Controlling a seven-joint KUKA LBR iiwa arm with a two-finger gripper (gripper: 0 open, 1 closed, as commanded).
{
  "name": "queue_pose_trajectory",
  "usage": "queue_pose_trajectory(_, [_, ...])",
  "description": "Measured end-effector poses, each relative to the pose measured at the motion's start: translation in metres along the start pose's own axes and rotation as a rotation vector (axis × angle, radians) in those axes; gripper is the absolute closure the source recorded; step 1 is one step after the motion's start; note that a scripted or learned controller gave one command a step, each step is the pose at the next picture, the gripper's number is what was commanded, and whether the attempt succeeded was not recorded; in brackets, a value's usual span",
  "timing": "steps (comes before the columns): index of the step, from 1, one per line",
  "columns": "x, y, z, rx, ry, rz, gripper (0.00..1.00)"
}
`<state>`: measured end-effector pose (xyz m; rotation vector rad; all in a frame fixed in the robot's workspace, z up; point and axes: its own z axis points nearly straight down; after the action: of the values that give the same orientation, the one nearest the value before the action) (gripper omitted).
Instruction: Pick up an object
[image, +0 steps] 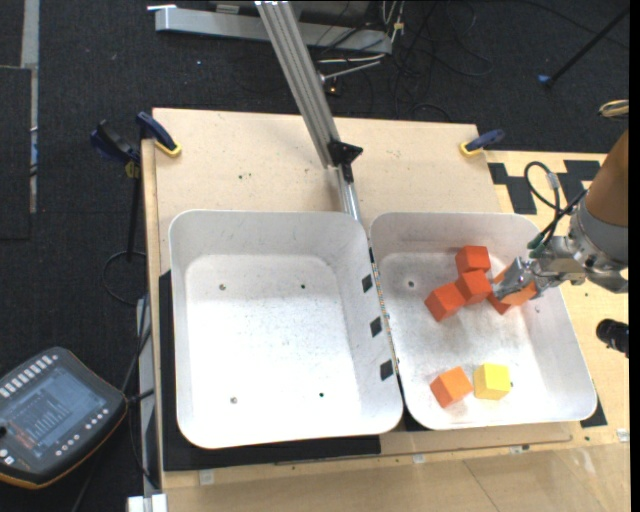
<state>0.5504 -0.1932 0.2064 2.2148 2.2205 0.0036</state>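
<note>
My jaws, whose state I cannot tell, hover at the right bin's (570, 340) far right edge beside 3 clustered orange blocks (465, 285); isolating 1 would help.

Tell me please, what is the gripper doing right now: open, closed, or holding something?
Gripper: low in the right bin at the cluster of orange blocks; open or closed cannot be told, and no block is clearly held.

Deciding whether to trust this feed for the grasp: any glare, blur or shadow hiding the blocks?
Camera view: lighting even, no glare on the right bin; the orange blocks and yellow block look sharp, with faint shadows; the gripper is slightly soft and overlaps the cluster's right edge.
</note>
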Motion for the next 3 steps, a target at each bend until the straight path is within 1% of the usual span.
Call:
queue_pose_trajectory(1, [0.056,0.002,-0.010,0.004,0.004,-0.006,1.00])
queue_pose_trajectory(2, [0.115,-0.011,-0.005,0.008,0.005,-0.006,1.00])
queue_pose_trajectory(3, [0.171,-0.018,-0.021,0.005,0.005,-0.006,1.00])
